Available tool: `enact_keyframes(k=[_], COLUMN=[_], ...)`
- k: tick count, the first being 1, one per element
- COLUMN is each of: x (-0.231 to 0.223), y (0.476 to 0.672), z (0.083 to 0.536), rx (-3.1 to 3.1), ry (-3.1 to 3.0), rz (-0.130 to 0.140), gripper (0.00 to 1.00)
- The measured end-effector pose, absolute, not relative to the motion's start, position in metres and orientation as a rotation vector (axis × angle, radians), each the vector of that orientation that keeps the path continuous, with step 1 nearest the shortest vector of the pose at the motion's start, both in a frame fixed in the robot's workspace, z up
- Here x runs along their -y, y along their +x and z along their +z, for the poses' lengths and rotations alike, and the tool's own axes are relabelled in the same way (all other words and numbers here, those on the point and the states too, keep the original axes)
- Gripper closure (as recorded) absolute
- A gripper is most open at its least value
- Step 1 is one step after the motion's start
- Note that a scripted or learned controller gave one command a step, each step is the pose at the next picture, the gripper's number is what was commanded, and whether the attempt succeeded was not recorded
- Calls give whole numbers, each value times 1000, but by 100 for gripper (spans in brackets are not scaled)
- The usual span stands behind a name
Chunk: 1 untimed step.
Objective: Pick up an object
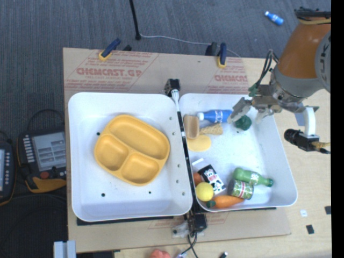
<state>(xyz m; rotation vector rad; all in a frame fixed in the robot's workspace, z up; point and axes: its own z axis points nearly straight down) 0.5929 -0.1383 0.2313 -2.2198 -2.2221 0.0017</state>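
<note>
Camera view: a fixed overhead look at a slant, covering both bins on the worktop; items below run from largest to smallest.
Arm: the grey arm with its orange band enters from the right and sits over the upper right corner of the right bin.
Left bin: the left bin carries one yellow divided plate, well apart from the tool.
Right bin contents, lower edge: a green bottle, a green can, a black-and-white box, a lemon and a carrot lie crowded, several of them touching.
Right bin contents, upper edge: a blue-and-white bottle, a tan block, a waffle cone and a yellow disc lie close to the divider.
Tool: the tool has its fingers spread wide, with nothing pinched between them.
Task object: a small dark green object lies on the bin floor just below the spread fingers and beside the blue-and-white bottle's cap end.
Risk, offset: the green object appears low of the finger line; closing from this pose may miss it or clip only its edge.
Risk, shape: the object looks small and rounded, so it may squirt sideways under uneven contact.
Risk, neighbour: one finger stands near the blue-and-white bottle; descent may strike it and roll it into the target.
Risk, wall: the bin's upper rim is near, limiting correction room.
</note>
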Motion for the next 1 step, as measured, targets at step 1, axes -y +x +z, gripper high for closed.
enact_keyframes(k=[1], x=[122], y=[545], z=[117], rx=[2220], ry=[-2220], rz=[3], gripper=[0])
